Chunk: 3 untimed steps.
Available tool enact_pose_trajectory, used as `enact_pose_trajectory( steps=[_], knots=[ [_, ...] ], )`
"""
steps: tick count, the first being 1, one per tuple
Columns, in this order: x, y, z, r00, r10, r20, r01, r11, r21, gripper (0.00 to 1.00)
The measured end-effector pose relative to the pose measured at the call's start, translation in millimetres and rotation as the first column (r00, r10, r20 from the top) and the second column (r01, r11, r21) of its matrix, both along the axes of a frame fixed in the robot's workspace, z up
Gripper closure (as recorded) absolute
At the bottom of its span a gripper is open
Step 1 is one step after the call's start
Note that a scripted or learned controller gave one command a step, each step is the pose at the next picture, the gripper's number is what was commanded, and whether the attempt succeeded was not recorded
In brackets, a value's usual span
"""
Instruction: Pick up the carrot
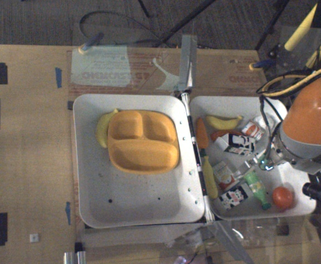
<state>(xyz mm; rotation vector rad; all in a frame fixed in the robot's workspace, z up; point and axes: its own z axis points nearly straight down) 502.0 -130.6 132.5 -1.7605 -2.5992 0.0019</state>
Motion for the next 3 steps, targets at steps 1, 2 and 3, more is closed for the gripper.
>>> enact_pose_trajectory(
  steps=[1,2,3],
  knots=[
    [-22.5,-53.5,21.9,0.815,-0.579,0.004,0.579,0.815,-0.001,0.00],
    [-19.5,-67.6,-35.9,0.670,-0.742,-0.009,0.742,0.670,0.009,0.00],
    [-20.3,-69.8,-27.2,0.669,-0.743,-0.005,0.743,0.669,0.004,1.00]
  ],
)
